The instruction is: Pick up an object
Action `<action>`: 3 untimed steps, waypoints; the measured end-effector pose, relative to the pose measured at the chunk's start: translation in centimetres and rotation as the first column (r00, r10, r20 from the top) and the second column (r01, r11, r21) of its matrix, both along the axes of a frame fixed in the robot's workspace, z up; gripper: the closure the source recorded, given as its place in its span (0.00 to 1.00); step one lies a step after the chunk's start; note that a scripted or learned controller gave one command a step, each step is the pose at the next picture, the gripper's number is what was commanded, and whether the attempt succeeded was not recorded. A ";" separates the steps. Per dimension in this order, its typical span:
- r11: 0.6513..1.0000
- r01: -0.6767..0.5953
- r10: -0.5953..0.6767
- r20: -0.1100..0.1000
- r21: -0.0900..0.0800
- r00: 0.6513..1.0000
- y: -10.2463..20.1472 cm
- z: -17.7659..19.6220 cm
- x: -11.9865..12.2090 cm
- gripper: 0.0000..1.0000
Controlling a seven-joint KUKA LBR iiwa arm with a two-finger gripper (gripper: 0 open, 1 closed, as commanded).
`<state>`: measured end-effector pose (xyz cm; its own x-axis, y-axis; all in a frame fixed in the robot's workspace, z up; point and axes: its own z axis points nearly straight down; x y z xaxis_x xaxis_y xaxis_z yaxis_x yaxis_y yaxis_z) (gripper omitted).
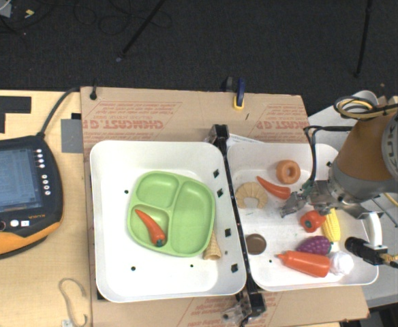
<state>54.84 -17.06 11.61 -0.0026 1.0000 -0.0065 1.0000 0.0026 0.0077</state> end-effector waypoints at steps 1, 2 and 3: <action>1.000 0.001 -0.001 -0.002 0.003 1.000 0.1 -2.6 0.3 0.00; 1.000 0.008 -0.008 -0.012 0.009 1.000 0.1 -1.8 0.0 1.00; 1.000 0.009 -0.008 -0.007 0.006 1.000 -0.5 4.4 -0.2 1.00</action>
